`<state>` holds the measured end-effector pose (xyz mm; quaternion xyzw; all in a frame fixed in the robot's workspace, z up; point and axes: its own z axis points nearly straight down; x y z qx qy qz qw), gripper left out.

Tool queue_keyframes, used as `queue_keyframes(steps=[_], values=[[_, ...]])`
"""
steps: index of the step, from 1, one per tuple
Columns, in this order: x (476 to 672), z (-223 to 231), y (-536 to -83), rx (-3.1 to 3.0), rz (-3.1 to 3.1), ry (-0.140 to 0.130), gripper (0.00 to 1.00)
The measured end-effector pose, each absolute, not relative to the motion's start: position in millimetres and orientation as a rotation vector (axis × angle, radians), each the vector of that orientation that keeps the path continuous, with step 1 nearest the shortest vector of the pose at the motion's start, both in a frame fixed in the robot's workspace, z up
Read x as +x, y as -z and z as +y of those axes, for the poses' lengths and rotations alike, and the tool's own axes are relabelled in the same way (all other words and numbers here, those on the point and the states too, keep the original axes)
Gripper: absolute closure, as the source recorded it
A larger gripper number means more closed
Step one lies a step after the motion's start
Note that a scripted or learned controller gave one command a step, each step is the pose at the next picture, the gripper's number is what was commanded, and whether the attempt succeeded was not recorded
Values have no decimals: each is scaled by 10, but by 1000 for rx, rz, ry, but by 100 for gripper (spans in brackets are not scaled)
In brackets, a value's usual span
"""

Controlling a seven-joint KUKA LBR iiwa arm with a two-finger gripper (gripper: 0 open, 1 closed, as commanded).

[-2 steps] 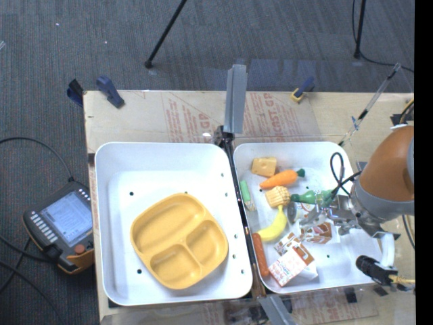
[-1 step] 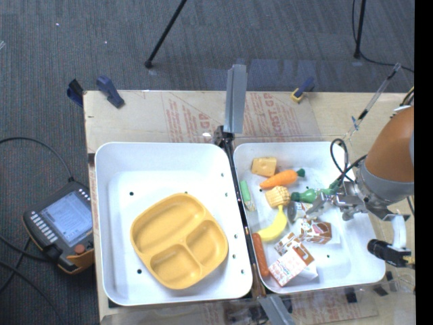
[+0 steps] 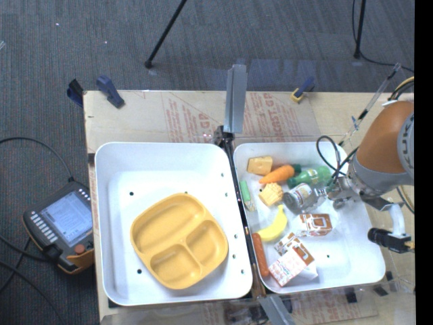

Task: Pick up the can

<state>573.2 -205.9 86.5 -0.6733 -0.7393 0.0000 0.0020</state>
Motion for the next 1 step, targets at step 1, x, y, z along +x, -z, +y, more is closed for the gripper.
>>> queue_keyframes(steps=[1], values=[[6040, -2059, -859, -2285, -2139, 6, 0]])
